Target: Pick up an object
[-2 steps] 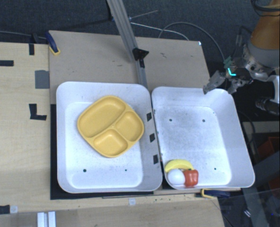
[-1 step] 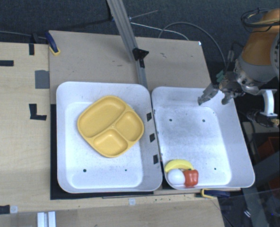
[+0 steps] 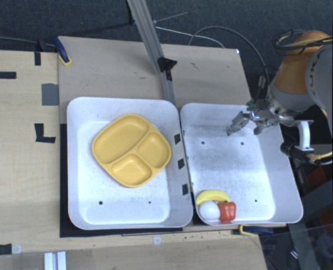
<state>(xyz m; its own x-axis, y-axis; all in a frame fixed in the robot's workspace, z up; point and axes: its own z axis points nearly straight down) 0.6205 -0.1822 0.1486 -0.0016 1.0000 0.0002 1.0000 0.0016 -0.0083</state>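
Over the far right part of the right bin [image 3: 268, 151] the gripper [image 3: 246, 125] is hanging, its two fingers [image 3: 235, 126] spreading apart with nothing between them, pointing down and to the left toward the speckled floor of the bin. Behind it, to the right, the grey arm with its orange band [image 3: 293, 75] is reaching in from the edge of the view.

Well apart from the gripper, toward the near edge of the same bin and a little to the left of it, three small things are sitting bunched in the near left corner: a white ball [image 3: 209, 210], a yellow curved piece [image 3: 212, 196] lying just behind the ball and touching it, and a red piece [image 3: 228, 211] pressing against the ball's right side. None of them is touching the gripper.

Farther left of the gripper, across the divide between the bins, the left bin [image 3: 82, 167] is holding a yellow sectioned plate [image 3: 131, 149], lying flat and turned at a slant, with three compartments showing. It is lying well apart from the gripper as well.

Beyond the gripper's left, a grey metal bar [image 3: 147, 30] is slanting across the bench [image 3: 99, 66] toward the gap between the two bins.
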